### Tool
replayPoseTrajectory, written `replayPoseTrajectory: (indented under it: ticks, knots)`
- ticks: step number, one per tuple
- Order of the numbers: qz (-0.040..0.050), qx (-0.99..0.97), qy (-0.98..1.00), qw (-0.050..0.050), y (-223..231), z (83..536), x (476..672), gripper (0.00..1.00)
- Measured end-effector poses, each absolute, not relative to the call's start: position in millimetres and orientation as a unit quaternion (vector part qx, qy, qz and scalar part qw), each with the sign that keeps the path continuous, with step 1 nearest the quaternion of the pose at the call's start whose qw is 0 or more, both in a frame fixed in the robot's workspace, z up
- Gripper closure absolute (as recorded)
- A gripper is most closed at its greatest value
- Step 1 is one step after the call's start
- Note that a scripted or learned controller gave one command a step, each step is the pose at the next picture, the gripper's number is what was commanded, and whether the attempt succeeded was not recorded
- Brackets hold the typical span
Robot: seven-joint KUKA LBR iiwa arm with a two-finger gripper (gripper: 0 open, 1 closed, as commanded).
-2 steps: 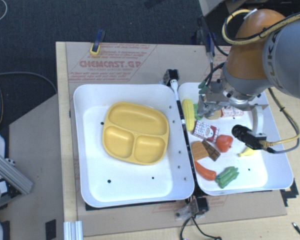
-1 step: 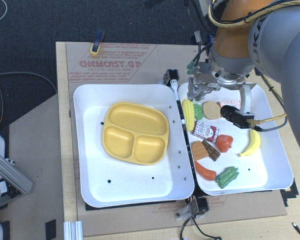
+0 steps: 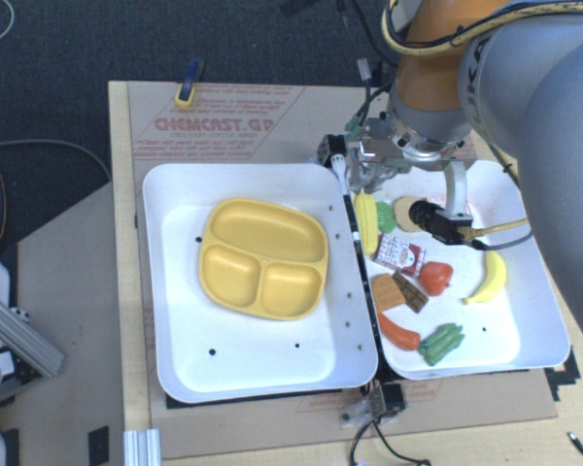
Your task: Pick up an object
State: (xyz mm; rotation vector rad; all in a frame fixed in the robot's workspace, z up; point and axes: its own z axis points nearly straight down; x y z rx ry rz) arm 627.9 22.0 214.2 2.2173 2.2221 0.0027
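We see the divided plate (image 3: 263, 258) at the centre of the left bin (image 3: 175, 357). In the right bin (image 3: 534, 343), the corn (image 3: 367, 223) lies at nine o'clock, the banana (image 3: 490, 278) at three, the pea pod (image 3: 440, 342) at six, the tomato (image 3: 436, 277) central.

Table (image 3: 136, 260) with two bins
A printed brown board covers it; the left bin (image 3: 175, 348) and right bin (image 3: 534, 343) sit side by side at frame centre.
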Motion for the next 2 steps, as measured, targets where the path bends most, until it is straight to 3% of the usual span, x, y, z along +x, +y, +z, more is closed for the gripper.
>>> replayPoseTrajectory:
  ticks: [1,2]
  knots:
    - [0.0016,0.707,0.708,0.002,19,235,628.3,1.00]
    - [-0.0016,0.707,0.707,-0.002,20,215,622.3,1.00]
